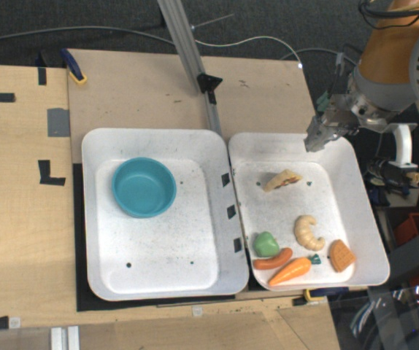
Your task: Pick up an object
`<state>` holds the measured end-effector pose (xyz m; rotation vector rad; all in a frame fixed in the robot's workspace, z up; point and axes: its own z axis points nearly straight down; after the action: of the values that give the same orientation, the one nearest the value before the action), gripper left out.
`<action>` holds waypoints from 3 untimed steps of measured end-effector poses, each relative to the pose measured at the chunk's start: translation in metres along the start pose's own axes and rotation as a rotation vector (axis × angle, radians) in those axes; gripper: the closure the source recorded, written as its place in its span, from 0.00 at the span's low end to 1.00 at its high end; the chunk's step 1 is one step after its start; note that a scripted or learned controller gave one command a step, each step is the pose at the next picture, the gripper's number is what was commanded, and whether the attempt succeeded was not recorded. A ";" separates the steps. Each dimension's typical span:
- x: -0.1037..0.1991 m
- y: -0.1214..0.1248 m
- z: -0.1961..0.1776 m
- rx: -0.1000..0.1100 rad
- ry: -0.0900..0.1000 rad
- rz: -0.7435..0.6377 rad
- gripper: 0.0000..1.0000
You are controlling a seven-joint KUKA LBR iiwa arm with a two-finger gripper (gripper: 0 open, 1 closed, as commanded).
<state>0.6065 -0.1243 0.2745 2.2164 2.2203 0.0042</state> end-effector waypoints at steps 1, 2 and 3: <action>0.052 -0.004 -0.002 0.006 0.003 -0.004 1.00; 0.114 -0.005 0.006 0.007 0.003 -0.006 1.00; 0.164 -0.007 0.027 0.009 0.002 -0.004 1.00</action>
<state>0.5990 0.0395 0.2470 2.2169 2.2307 -0.0035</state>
